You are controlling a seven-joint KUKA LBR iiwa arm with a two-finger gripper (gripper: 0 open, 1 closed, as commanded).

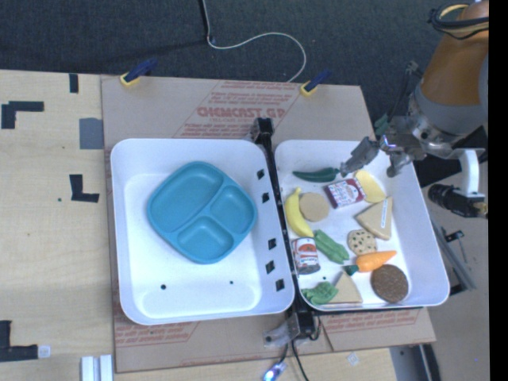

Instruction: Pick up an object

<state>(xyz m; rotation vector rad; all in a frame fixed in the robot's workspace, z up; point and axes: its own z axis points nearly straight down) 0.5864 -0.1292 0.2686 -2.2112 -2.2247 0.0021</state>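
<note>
Gripper point(373, 155) open, empty, hovering over right bin point(425, 236), just above the yellow lemon wedge point(370, 186). Best to drop straight down, straddle it, avoid the crowded maroon packet point(343, 193).

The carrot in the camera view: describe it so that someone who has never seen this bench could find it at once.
Take the right bin, the one crowded with toy food. Near its front, the carrot lies on its side between a chocolate-chip cookie behind it and a round brown patty in front. It is the only orange piece there, tapered, with a green stub at its left end.
</note>
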